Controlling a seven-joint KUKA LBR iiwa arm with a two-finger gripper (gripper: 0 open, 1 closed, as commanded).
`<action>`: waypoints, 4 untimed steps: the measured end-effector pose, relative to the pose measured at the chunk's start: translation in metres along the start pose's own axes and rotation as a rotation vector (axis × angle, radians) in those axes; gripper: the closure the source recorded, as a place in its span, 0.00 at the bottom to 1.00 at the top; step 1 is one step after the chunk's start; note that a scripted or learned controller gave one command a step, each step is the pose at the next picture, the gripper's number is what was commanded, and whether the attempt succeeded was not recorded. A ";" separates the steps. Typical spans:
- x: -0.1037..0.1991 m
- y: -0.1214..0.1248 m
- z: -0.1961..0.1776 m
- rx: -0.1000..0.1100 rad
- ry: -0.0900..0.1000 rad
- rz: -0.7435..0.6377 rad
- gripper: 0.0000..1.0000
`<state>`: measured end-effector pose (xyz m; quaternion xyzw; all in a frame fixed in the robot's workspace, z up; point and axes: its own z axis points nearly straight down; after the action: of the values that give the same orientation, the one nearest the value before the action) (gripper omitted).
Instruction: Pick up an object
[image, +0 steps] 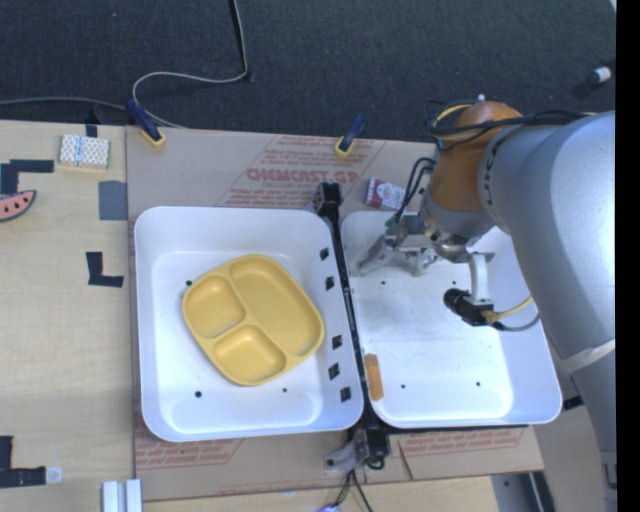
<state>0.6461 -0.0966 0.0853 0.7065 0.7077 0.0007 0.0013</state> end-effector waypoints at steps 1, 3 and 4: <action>0.000 0.000 -0.010 0.000 0.001 0.000 1.00; -0.007 -0.068 -0.001 -0.001 0.002 0.000 0.00; 0.002 0.008 0.000 0.000 0.000 0.000 0.00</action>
<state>0.6544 -0.0947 0.0851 0.7065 0.7077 0.0006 0.0012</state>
